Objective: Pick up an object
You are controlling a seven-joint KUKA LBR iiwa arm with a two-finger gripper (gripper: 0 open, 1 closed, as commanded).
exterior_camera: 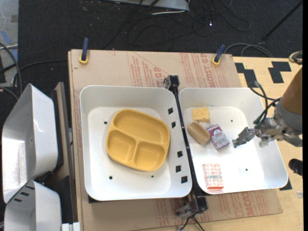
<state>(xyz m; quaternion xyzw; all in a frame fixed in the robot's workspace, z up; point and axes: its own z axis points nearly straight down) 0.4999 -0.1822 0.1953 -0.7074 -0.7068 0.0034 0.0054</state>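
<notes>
While reaching in from the right, arm [293, 100] low over right bin [269, 177], jaws' state unclear.

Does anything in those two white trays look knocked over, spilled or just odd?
Nothing spilled or broken. The yellow divided plate sits askew in the left bin. The purple packet lies tilted beside the tan block, and the red-and-white carton lies flat near the right bin's front.

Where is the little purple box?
The purple box lies in the right bin, just right of the brown block and below the yellow sponge.
</notes>
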